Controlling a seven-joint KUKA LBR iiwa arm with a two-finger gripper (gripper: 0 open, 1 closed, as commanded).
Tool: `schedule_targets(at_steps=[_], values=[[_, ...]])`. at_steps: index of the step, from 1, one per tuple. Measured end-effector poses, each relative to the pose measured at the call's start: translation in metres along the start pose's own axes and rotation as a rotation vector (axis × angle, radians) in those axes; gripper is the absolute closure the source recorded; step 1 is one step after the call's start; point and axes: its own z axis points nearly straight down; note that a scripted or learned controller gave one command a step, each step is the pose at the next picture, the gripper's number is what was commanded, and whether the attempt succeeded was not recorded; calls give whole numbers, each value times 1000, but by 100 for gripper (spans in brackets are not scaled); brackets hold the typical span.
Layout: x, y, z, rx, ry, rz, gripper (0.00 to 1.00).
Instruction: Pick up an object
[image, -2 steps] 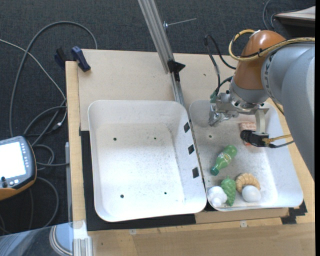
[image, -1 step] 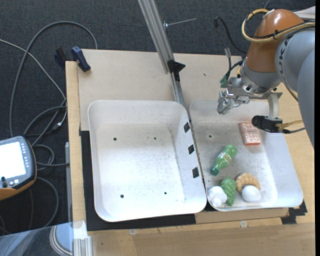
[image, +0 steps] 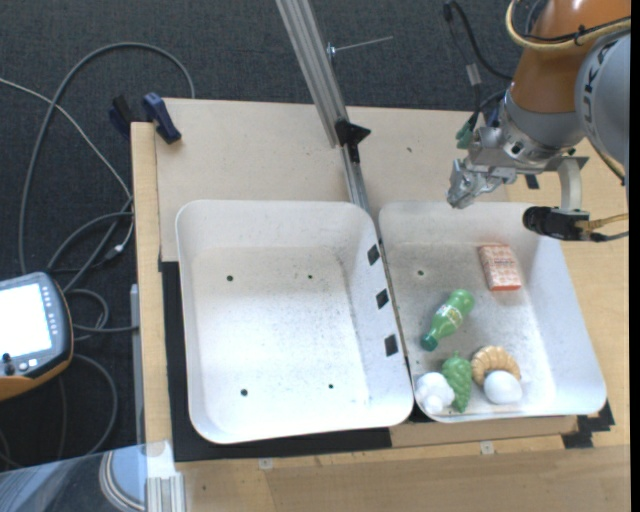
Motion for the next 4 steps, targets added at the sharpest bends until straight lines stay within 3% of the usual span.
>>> schedule_targets(at_steps=[1, 4], values=[[0, 2, -53, 0, 0, 0, 100], [173, -28, -48, 13, 4, -6, 100]])
